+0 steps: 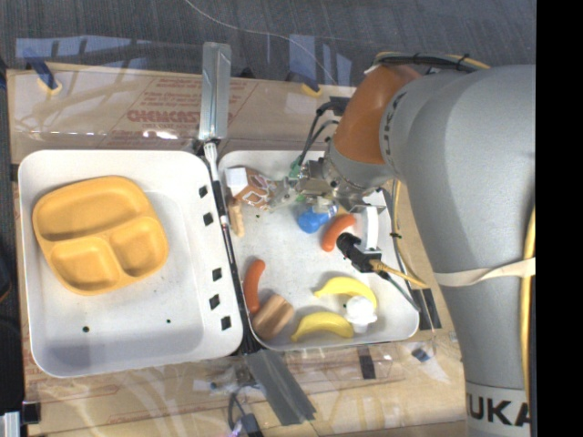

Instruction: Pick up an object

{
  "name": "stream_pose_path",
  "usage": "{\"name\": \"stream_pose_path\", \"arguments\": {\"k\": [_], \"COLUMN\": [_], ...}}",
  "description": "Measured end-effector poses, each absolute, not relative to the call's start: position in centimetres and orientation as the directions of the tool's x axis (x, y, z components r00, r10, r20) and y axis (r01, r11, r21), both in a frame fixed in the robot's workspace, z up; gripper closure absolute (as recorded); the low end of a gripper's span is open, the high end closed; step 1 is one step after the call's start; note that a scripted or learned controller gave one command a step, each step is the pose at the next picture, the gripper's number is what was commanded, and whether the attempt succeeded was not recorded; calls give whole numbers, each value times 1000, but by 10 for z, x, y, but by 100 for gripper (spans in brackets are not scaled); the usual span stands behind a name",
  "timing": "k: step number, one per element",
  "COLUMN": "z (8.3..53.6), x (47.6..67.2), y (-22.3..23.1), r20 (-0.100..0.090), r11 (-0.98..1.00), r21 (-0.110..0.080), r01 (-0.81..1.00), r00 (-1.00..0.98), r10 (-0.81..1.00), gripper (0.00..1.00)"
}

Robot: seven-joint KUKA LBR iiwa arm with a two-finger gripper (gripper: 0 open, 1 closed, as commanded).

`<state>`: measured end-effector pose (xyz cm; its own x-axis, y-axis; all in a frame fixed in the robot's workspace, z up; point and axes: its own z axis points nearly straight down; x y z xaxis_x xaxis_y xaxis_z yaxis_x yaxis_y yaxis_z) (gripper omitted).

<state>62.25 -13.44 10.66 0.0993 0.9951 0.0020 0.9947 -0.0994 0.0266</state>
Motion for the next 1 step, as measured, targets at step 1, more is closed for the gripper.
{"name": "stream_pose_path", "arguments": {"k": [1], "z": [90], "x": [574], "y": [-165], "r20": [0], "r11": [-157], "r21": [-6], "r01": [988], "r00": [157], "r10": [988], "gripper": [0]}}
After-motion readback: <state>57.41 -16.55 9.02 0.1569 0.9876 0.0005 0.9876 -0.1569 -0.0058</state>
